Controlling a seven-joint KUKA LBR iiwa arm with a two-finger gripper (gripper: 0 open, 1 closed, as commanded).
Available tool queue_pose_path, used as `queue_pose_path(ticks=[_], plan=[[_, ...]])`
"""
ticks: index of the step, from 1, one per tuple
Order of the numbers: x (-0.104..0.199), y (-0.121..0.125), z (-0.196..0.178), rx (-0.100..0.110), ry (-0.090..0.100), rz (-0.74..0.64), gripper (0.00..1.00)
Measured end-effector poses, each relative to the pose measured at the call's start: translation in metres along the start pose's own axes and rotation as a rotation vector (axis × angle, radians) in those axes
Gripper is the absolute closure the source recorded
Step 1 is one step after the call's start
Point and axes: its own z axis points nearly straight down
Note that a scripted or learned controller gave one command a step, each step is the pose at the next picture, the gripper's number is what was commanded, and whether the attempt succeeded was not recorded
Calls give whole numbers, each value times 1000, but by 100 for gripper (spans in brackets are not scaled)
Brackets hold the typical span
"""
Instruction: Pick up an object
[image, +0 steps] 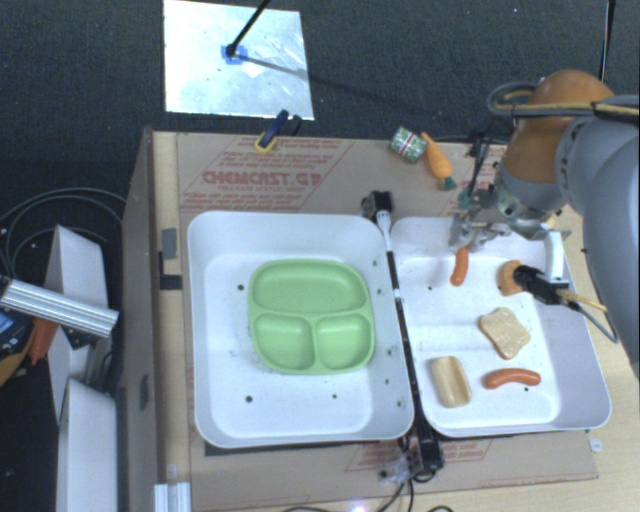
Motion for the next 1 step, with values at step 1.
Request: queue_pose_path(ticks=[1], plan=[[45,-75,-57,0,0,0,100]])
